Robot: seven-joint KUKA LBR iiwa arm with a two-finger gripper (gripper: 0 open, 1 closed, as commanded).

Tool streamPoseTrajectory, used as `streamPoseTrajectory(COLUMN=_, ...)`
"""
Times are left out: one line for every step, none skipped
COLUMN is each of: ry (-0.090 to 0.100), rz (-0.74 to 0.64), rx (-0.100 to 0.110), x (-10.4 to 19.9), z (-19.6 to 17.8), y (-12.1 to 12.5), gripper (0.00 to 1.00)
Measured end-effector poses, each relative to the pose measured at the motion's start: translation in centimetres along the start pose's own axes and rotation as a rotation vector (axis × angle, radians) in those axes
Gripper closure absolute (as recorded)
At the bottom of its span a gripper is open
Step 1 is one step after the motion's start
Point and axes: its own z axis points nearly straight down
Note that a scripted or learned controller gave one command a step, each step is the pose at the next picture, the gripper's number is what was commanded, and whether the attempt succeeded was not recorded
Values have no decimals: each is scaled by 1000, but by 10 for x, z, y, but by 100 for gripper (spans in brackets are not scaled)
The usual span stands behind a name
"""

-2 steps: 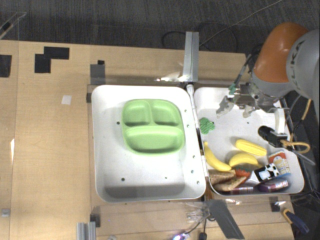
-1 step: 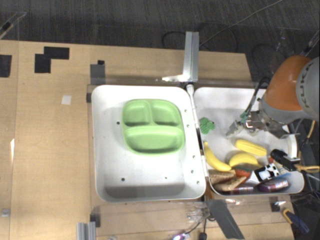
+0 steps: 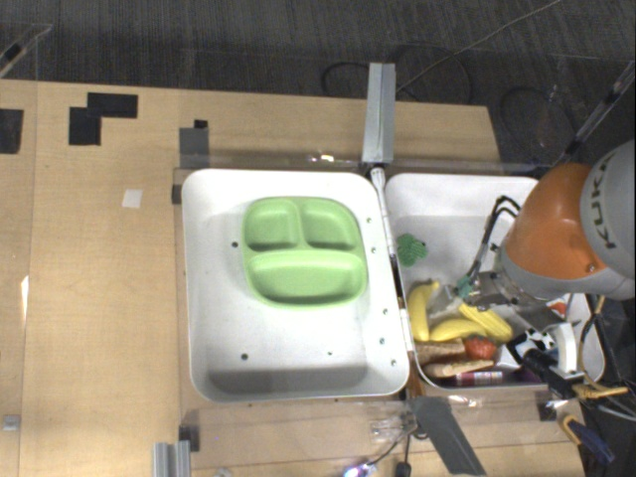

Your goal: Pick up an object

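- Camera view shows two bins side by side on the bench: the left bin (image 3: 214, 296) carries a green tray (image 3: 301, 249) with three compartments, lying near its far edge.
- The right bin (image 3: 447, 202) carries a pile of small things crowded toward its near edge: bananas (image 3: 437, 318), a red piece (image 3: 481, 348), a brown bar (image 3: 462, 370) against the near wall, and a green bit (image 3: 411, 249) by the wall shared with the left bin.
- The arm (image 3: 558, 235) reaches in from the right side, its orange band above the right bin's middle.
- The gripper (image 3: 475, 291) is low over the pile, just beside or touching the bananas; from this angle I cannot tell whether it is released or clenched, and nothing can be seen caught in it.
- Likely target, as a judgement: one of the bananas, since the tool is down right at them. They lie flat in the bin, not lifted.
- Progress: the reach and descent look made; a firm hold and the lift out of the bin are not yet done.
- Risk: the pile is tight, so neighbours may get nudged or the hold may slip off the curved fruit.
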Motion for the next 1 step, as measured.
streamPoseTrajectory(ry=3, rz=-4, rx=-4, x=2, z=-8, y=4, gripper=100)
